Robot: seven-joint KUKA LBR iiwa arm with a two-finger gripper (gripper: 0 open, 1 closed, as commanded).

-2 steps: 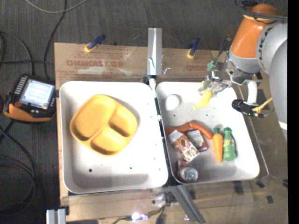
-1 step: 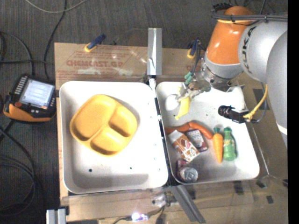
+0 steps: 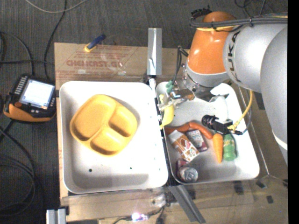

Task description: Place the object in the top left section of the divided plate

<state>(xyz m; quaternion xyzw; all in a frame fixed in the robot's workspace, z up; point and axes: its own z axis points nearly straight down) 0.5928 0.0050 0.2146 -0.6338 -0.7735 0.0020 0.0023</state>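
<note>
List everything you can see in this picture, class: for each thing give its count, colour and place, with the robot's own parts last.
Divided plate: 1, yellow, in the left bin.
Bins: 2, white, side by side on the bench.
Carrot: 1, orange, right bin.
Green object: 1, right of the carrot.
Snack packets: 2, red and brown, right bin's middle.
Can: 1, silvery, right bin's near edge.
Yellow object: 1, right bin's left wall, below the gripper.
Handheld controller: 1, orange and black, floor at left.
Marker: 1, blue and yellow, on the cardboard.
Arm: 1, grey with orange band, from the right.
Gripper: 1, over the right bin.
</note>
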